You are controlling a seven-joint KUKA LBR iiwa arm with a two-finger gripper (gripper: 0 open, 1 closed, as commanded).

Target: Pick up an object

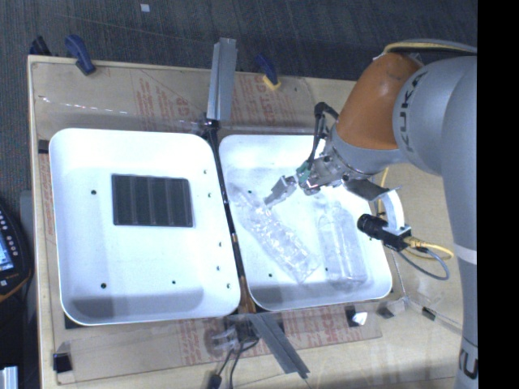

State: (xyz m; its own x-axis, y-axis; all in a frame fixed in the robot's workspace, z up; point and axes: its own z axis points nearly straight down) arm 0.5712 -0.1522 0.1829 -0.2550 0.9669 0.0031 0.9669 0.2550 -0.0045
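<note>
Over the right bin [251,156], the pincer [285,188] blurs against clear bottles [280,237]; its opening unreadable

Two white bins sit side by side on the bench. The left bin [73,217] has a dark ridged block [152,200] near its middle. The right bin [369,286] holds two clear plastic bottles [280,237] lying flat. The gripper [285,188] hangs over this bin, at about 11 o'clock from the bottles.
</note>
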